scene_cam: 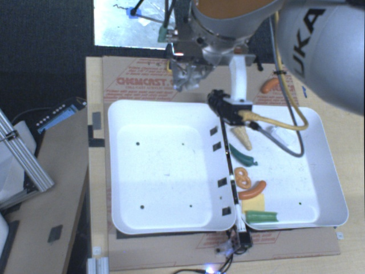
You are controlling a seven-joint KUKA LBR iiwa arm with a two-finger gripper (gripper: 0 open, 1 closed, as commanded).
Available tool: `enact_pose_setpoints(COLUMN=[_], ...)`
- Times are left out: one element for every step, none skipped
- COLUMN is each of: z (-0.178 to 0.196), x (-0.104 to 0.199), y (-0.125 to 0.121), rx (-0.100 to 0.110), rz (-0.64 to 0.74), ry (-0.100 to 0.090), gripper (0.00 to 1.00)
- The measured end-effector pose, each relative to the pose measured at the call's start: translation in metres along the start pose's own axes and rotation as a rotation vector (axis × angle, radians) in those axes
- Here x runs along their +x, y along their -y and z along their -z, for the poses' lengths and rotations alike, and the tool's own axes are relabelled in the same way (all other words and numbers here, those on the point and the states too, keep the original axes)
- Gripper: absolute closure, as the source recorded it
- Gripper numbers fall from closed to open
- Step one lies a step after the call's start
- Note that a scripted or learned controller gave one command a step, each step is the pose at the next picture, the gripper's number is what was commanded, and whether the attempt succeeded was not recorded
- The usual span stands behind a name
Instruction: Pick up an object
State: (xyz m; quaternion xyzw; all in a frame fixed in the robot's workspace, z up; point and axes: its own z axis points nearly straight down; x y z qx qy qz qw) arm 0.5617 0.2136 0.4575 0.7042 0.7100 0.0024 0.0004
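We see the metal two-finger gripper (187, 77) raised beyond the bins, nothing visibly held; we cannot tell its jaws' state. We judge picking not begun: next, descend toward the orange plastic sausage (252, 190), well below-right of the jaws.

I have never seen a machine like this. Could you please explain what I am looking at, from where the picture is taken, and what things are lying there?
This is one picture, taken by a fixed camera above a bench, looking down at a slant. The large grey and orange robot arm reaches in from the right. Its metal gripper hangs above the bench, behind the bins; I see nothing between its fingers. Below lie two shallow white bins: the left white bin and the right white bin. In the right bin, near the divider, lie small toy foods: a tan cone, a green pepper-like piece, a brown pretzel, an orange sausage, a yellow square slice and a green bean-like piece.
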Motion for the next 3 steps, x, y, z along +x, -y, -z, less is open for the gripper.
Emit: enact_pose_setpoints(z=[0.063,0.078,0.077], x=[0.02,0.015,-0.002], y=[0.076,-0.017,-0.092], rx=[-0.002,-0.002,-0.001], rz=[0.002,-0.01,-0.01], ry=[-0.003,0.002,0.003], gripper=[1.0,1.0,1.0])
